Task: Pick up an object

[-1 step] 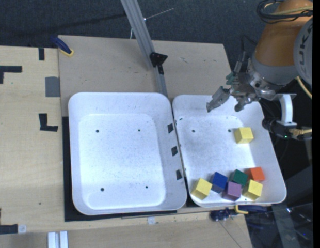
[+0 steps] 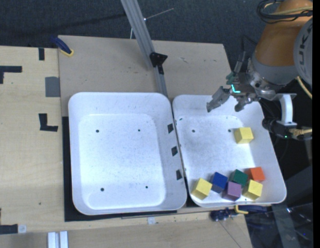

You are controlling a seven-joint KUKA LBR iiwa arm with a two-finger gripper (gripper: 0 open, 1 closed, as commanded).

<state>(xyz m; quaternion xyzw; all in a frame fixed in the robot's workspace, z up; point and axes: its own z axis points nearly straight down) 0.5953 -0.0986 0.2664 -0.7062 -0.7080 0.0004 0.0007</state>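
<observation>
Reaching in from the right, grey arm point(image 2: 284, 40) with orange band bent over the far edge of the right bin point(image 2: 201, 138). Gripper point(image 2: 228, 103) hanging above that bin's far corner, tilted down and leftward, jaws spread apart, nothing between them. One finger point(image 2: 217, 100) angled out left, the other shorter beside it. Lone yellow cube point(image 2: 243, 135) sitting near the bin's right wall, just below the gripper and apart from it. Down at the near edge, a tight cluster: yellow cube point(image 2: 202, 188), blue cube point(image 2: 219, 181), green cube point(image 2: 238, 177), purple cube point(image 2: 234, 190), orange cube point(image 2: 257, 174), another yellow cube point(image 2: 254, 189), touching or nearly so. Left bin point(image 2: 77, 138) alongside on the bench point(image 2: 26, 154).
</observation>
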